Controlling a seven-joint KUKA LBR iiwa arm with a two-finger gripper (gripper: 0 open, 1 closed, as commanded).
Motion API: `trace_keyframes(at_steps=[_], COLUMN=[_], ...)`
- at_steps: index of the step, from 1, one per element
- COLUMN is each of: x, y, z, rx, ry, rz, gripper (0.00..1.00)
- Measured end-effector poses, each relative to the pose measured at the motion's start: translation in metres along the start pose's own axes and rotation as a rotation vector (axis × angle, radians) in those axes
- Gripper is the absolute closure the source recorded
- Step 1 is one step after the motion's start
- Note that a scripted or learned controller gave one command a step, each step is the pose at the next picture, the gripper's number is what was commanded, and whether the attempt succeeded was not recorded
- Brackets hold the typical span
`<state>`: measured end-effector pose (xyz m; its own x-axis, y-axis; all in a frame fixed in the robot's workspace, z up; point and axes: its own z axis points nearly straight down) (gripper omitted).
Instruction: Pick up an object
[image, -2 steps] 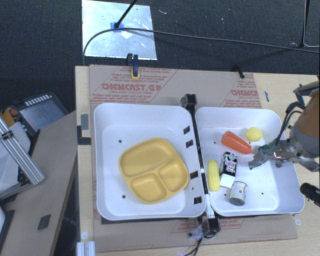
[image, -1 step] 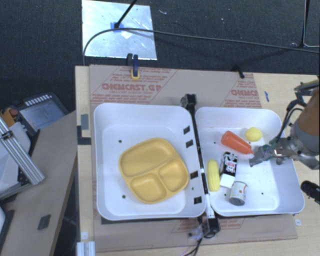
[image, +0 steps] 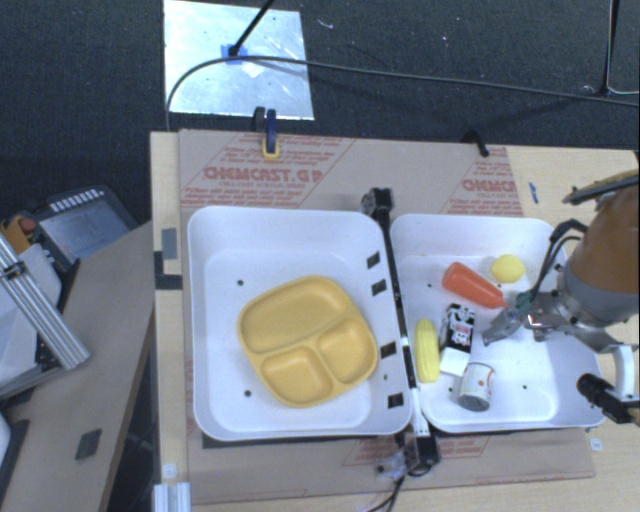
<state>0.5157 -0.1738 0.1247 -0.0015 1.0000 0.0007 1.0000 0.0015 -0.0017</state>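
The camera view shows the gripper (image: 508, 322) low inside the right bin (image: 530, 400), and from where I stand its tip is too small and blurred to tell how it is set. Nothing appears held, so I judge the step to be the approach, before any grasp. The nearest candidates lie just beside the tip: an orange carrot-shaped toy (image: 472, 284), smooth and tapered, and a small black-and-white box (image: 458, 325) with printed sides. A round yellow lemon-like ball (image: 508, 268) sits near the carrot, a long yellow piece (image: 427, 350) lies along the bin's left wall, and a small white can (image: 476, 386) lies tilted closer to the front. The next move needs, I think, a short descent centred on one object. The left bin (image: 215, 240) holds a yellow divided plate (image: 305, 338), glossy plastic.
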Motion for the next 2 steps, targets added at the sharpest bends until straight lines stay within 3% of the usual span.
trace_keyframes(at_steps=[1, 2], x=[0.000, 0.000], y=[0.000, 0.002], z=[0.042, 0.029], rx=[0.000, -0.005], ry=[0.000, -0.001], rz=[0.000, -0.001], gripper=[0.00, 1.00])
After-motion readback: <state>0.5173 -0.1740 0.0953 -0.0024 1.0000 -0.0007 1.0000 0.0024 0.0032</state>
